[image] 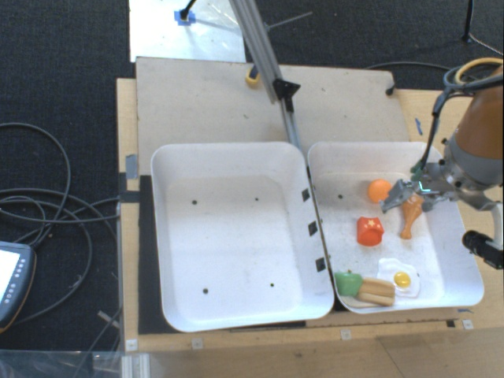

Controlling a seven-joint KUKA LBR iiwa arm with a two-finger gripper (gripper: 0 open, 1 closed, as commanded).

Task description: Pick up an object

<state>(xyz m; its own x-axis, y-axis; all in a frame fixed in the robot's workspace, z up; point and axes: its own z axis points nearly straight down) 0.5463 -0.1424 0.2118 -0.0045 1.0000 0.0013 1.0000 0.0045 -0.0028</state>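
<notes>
- The surface (197, 101) is a pale board carrying two shallow white bins side by side; a slanted grey metal bar (260, 38) crosses above it and ends at the gap between the bins.
- The left bin (169, 172) lies just beside the right bin (331, 164), their rims touching along the middle, with black tabs on that shared edge.
- The arm (480, 132), grey with an orange band, reaches in over the far right rim of the right bin.
- The pincer (409, 191) hangs low inside the right bin, in its upper right part. Its fingers are small and blurred among the grey parts, so I cannot tell whether they are spread or pressed together, nor whether anything sits between them.
- An orange drumstick-shaped toy (411, 215) lies inside the right bin directly under the pincer, its upper end at or beneath the pincer; contact cannot be judged.
- An orange ball (379, 189) rests in the right bin just left of the pincer.
- A red block (369, 231) sits in the right bin's middle, apart from the ball.
- A fried-egg toy (400, 278), a tan bread roll (376, 291) and a green piece (347, 282) cluster at the right bin's near edge, roll touching the green piece.
</notes>
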